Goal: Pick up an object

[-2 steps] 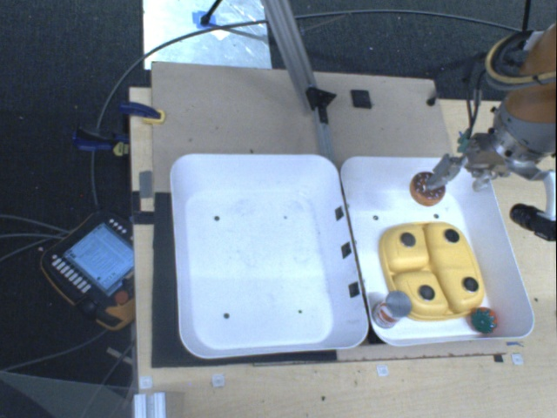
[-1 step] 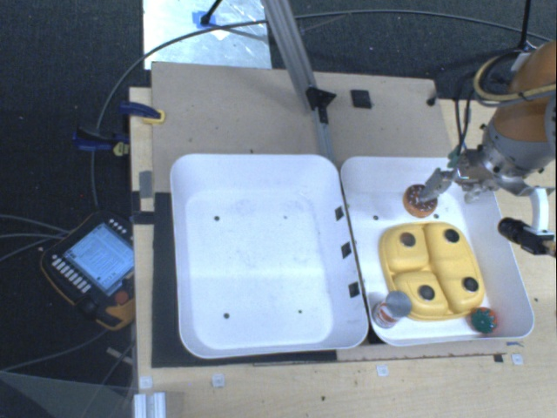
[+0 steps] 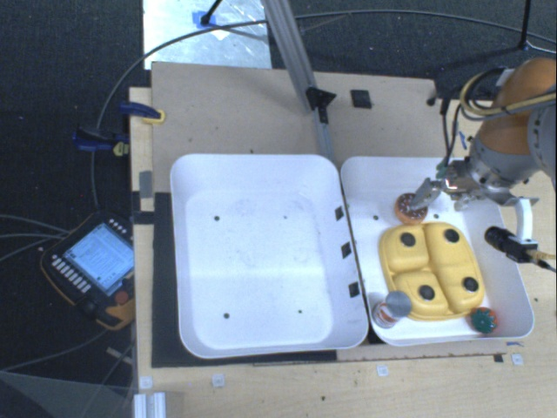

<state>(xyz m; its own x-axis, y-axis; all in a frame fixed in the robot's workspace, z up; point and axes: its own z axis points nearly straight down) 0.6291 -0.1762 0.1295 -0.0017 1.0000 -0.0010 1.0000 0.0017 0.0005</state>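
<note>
Brown round object (image 3: 407, 205) near right bin's (image 3: 522, 316) far edge, beside hand (image 3: 426, 198), grip unclear

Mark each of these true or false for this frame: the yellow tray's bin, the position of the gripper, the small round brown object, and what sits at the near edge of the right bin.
1. The yellow four-pocket tray lies in the left bin. False: it lies in the right bin.
2. The gripper is over the right bin, close by the small round brown object. True.
3. The brown object sits on top of the yellow tray. False: it lies on the bin floor beyond the tray's far-left corner.
4. A small grey-capped object lies at the tray's near-left corner. True.
5. A green and orange ball lies in the right bin's near-right corner. True.
</note>
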